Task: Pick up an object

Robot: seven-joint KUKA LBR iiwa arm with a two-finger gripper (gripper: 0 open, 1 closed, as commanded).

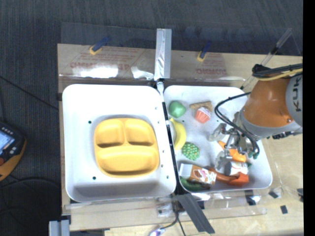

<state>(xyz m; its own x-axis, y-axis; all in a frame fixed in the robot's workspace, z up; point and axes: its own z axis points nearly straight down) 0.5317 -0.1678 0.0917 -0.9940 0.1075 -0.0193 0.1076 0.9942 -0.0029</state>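
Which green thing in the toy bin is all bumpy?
The bumpy green toy broccoli-like cluster, lying just right of the yellow plastic banana. The round green ball-like fruit farther up is smooth, with no bumps.

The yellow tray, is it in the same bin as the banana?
No, the yellow tray lies in the left bin; the banana lies in the right bin.

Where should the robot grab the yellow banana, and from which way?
Probably the banana's middle, coming from above, fingers across its narrow width. It lies flat against the right bin's left wall, so a sideways approach looks blocked.
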